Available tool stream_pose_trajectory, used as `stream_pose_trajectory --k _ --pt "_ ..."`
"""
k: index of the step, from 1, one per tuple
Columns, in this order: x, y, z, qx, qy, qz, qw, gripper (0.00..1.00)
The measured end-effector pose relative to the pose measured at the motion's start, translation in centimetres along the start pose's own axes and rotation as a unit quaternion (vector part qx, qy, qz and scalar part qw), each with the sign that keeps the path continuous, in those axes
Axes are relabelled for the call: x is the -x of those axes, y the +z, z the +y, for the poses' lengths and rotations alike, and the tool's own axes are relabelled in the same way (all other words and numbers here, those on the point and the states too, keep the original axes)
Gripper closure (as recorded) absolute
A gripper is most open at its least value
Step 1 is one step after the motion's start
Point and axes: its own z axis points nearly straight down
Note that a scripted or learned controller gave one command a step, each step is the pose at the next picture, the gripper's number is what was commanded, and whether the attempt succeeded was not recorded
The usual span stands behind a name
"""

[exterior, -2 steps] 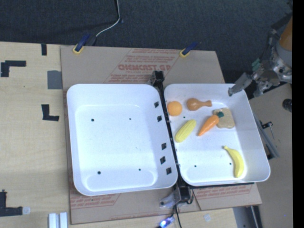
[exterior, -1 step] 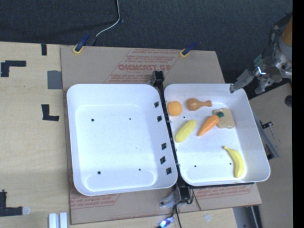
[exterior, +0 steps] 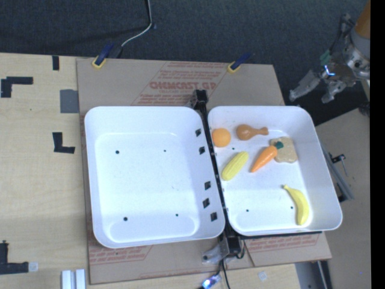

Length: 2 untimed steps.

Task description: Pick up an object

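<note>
The right bin [exterior: 258, 212] holds an orange ball [exterior: 221, 137], a brown drumstick [exterior: 249, 131], a carrot [exterior: 263, 158], a yellow corn cob [exterior: 234, 165], a tan bread piece [exterior: 287, 151] and a banana [exterior: 298, 205]. The carrot lies against the bread piece. My gripper [exterior: 316, 93] hangs beyond the right bin's far right corner, over the dark floor, well away from every object. Its two fingers stand spread, open, with nothing between them.
The left bin [exterior: 144, 173] sits beside the right one, joined along a black clipped seam [exterior: 209, 161]. Both rest on a cardboard sheet [exterior: 174, 83] on the wooden bench. A cable [exterior: 141, 29] trails across the dark floor behind.
</note>
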Motion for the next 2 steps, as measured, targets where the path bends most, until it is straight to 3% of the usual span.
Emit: stream_pose_trajectory --k 2 --pt "0.1 -10.9 -1.0 0.001 0.001 0.0 1.0 0.0"
